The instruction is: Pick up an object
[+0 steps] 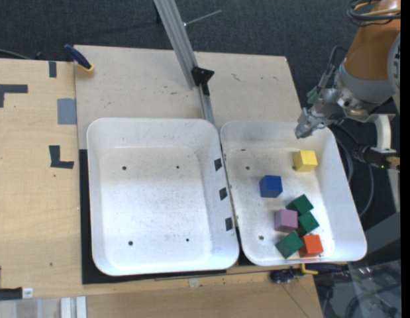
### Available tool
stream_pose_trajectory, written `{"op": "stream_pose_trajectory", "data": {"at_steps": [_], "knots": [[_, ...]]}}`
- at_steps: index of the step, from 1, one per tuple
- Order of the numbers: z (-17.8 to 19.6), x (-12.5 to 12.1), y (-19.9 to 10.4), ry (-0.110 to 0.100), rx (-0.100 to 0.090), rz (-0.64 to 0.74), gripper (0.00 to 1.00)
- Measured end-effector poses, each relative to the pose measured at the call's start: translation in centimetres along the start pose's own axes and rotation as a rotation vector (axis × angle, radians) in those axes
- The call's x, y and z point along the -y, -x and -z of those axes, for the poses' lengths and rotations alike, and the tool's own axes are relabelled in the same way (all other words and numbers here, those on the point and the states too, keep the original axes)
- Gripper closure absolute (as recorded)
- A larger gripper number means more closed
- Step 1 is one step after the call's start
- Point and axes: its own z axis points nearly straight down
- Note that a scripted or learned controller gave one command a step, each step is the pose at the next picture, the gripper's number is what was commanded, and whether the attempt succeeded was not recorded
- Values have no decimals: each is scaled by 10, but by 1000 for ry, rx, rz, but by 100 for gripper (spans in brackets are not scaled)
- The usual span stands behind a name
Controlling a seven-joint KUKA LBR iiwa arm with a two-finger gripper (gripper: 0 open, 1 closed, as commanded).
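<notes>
White right bin (pixel 342 197), three green blocks, one yellow, blue, purple, orange, gripper (pixel 307 127) grip state unclear.

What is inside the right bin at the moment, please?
The right bin holds a yellow cube, a blue cube, and a touching cluster: purple, orange and three green blocks. Anything beneath the cluster is hidden.
</notes>
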Motion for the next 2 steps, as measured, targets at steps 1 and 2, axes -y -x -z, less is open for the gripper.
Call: {"op": "stream_pose_trajectory", "data": {"at_steps": [1, 2], "knots": [[5, 8, -47, 0, -1, 1, 100], [3, 13, -99, -1, -1, 2, 100]]}}
